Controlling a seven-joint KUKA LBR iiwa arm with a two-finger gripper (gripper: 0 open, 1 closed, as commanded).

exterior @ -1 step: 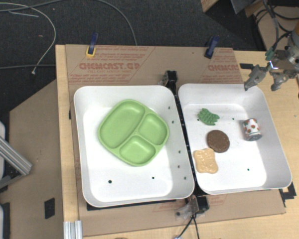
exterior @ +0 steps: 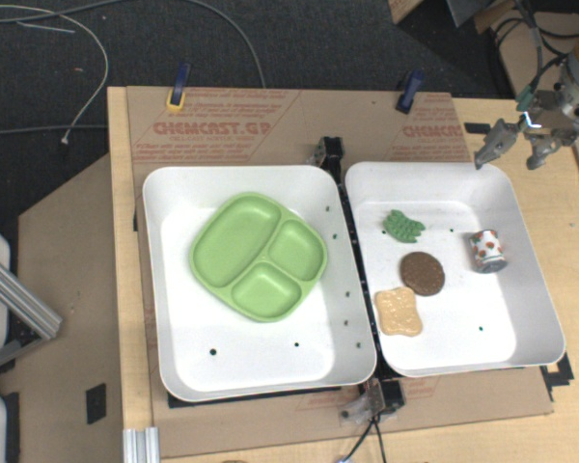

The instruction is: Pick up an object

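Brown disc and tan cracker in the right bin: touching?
Cannot tell. In the camera view the brown disc sits just above the tan cracker and their edges nearly meet, but no clear gap or contact shows.

Divided plate (exterior: 259,255) in left bin (exterior: 174,355), can (exterior: 487,250) in right bin (exterior: 521,340)

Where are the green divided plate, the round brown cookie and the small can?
Green divided plastic plate (exterior: 259,256), camera view: centre ridge.
Round brown cookie (exterior: 423,272), camera view: its middle.
Small white patterned can (exterior: 486,250), camera view: its side.
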